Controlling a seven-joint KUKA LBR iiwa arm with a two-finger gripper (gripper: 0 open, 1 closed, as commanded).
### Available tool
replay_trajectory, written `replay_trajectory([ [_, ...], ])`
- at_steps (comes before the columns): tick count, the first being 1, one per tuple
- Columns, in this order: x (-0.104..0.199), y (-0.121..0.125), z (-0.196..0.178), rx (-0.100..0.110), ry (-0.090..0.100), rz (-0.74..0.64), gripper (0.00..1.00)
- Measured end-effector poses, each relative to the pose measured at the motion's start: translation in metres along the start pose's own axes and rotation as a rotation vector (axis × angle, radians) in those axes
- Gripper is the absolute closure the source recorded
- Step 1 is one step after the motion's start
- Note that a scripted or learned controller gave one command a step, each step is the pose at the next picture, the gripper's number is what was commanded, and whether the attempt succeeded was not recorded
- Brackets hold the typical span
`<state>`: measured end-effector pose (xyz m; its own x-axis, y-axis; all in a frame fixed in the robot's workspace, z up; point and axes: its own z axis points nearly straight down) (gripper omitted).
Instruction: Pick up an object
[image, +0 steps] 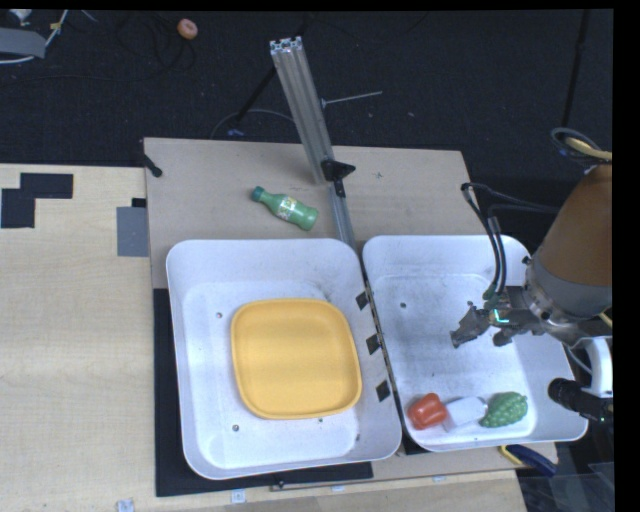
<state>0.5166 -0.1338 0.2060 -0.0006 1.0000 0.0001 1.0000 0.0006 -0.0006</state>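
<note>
Pepper (428, 410): small, light, likely smooth plastic; take it across its middle.
Grapes (503, 409): bumpy, easier purchase.
Gripper (484, 331): open, empty, above right bin (420, 262).

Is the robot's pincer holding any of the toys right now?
No, nothing is held. The pincer hangs over bare floor of the right bin, apart from the red toy and green toy.

No text, brand, number or sign can be read anywhere. The green bottle (285, 207) on the counter (400, 190) wears a pale label, too small and blurred to read.
</note>
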Motion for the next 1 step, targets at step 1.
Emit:
replay_trajectory([
  [1, 0.0000, 0.0000, 0.0000, 0.000, 0.000, 0.000, 0.00],
])
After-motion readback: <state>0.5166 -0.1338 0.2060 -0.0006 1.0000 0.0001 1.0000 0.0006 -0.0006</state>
